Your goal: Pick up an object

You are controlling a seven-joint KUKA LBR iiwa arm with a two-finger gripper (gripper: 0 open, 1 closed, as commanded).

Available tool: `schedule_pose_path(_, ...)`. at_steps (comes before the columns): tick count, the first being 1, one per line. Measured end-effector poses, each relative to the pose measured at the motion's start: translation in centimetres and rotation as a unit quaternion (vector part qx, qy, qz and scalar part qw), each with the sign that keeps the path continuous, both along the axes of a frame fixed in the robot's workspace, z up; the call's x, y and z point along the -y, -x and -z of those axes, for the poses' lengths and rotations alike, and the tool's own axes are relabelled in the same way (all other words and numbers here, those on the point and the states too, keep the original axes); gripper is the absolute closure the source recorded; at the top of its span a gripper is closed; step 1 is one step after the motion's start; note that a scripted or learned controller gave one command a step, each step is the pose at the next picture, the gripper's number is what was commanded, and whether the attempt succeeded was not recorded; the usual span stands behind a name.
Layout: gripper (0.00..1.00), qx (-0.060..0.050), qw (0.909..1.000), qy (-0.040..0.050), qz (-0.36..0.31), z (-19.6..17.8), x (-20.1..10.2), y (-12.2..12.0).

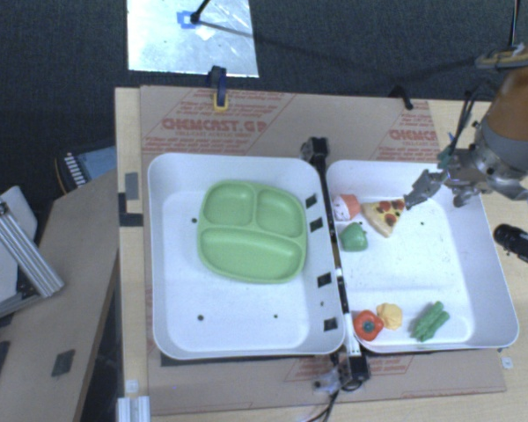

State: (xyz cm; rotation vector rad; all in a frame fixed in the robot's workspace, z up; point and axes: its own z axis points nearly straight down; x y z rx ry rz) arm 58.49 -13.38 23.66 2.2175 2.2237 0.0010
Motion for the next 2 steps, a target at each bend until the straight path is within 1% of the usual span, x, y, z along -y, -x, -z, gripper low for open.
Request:
schedule_pose_path(1, 0.0, -0.001, 1.0, -0.0001, 0.001, 4.5, 0.7, 0.3)
schedule_pose_path(2, 0.0, -0.001, 1.0, -0.0005, 0.0, 10.3, -0.2, 0.2)
